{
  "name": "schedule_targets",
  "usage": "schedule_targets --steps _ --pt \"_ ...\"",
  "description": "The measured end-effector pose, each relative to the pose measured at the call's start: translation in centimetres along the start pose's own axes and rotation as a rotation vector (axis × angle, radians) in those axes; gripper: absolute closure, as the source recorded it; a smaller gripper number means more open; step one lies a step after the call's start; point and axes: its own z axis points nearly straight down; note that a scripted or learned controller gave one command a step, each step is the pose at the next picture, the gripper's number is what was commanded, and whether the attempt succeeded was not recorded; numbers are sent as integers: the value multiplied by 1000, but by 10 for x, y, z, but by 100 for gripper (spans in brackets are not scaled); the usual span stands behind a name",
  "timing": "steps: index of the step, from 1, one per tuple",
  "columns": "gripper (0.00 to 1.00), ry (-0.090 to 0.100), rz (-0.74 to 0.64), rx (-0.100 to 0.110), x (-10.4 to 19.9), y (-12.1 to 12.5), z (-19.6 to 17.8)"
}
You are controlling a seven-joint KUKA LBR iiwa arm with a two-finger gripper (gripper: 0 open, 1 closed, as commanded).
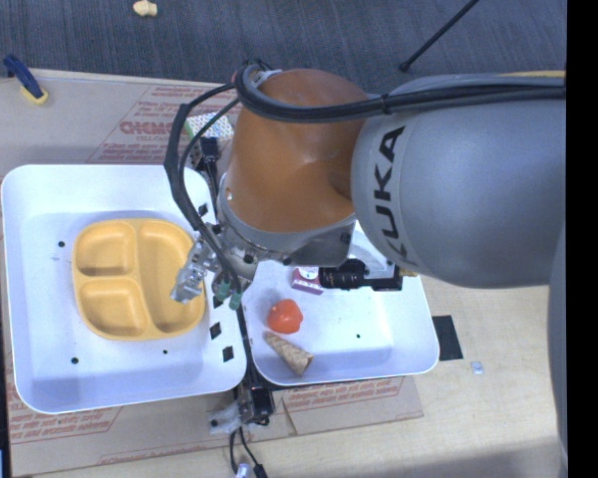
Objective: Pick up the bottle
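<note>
From where I stand, the grey arm (458, 187) with its orange band (289, 157) hangs low over the shared edge of the two shallow white bins. It covers the far half of the right-hand white bin (379, 337).

The small metal gripper (191, 283) sits over the left-hand white bin (20, 267), at the right edge of the yellow three-compartment plastic plate (120, 277). Whether its jaws are parted or closed I cannot tell, and I see nothing caught in them.

Three things lie in the right-hand bin:
- A round red-orange piece (285, 316) lies near the bin's left edge.
- A tan, tapered piece (287, 353) lies by the near-left corner.
- A small purple-and-white item (306, 281) pokes out from under the wrist.

I cannot say which of these, if any, is the bottle. The arm may be hiding it at the far side of that bin.

My guess is that a bottle of this size would be light and stiff, with a smooth rounded wall that rolls and slips on the slick bin floor. I would take it across the body near its middle, with the jaws square to its long axis rather than on the narrow neck. Closing should be gentle enough that it doesn't squirt out sideways.
</note>
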Motion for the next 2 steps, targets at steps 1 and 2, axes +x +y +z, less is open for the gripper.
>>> schedule_targets --steps 1,2 --pt "100 3 -700 1 9 17 31" --pt "100 3 -872 1 -27 -38 90"
